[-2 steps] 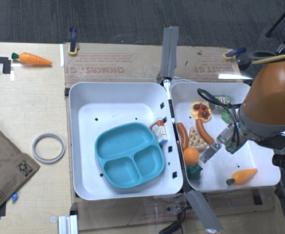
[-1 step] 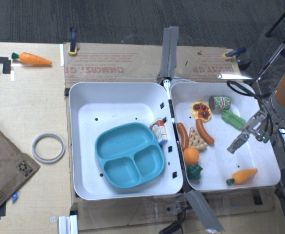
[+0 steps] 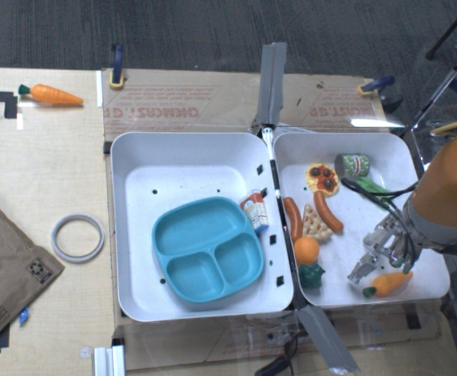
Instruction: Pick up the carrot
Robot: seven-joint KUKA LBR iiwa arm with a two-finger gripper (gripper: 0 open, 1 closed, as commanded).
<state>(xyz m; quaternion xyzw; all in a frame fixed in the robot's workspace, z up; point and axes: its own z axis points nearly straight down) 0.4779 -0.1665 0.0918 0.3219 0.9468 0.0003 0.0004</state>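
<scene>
Gripper [image 3: 368,271] is down in the right bin [image 3: 424,171], a shiny metal, boxy thing on the grey arm [image 3: 448,202]; can't tell from this angle how wide it's set. The carrot [image 3: 389,283] lies just beside its tips, on the side nearest the camera: a stubby orange cone, smooth plastic look, green stub at one end. Can't say whether they touch.

Further out toward the left are an orange ball [image 3: 307,250] sitting on something dark green [image 3: 312,274], a pale waffle-patterned piece [image 3: 316,225], and two glossy reddish sausages [image 3: 328,212]. Beyond those are a little round pizza [image 3: 322,178] and a green-labelled can [image 3: 355,165] on its side.

Next over, the left bin [image 3: 134,171], same shallow white plastic with rounded corners, holds a teal three-compartment tray [image 3: 206,248] and a small bottle [image 3: 255,210] by the divider.

Way off to the left on the pale wood worktop [image 3: 41,163]: a second carrot [image 3: 50,95], long and pointy, a grey tape ring [image 3: 78,236] and a brown cardboard box [image 3: 9,272].
</scene>
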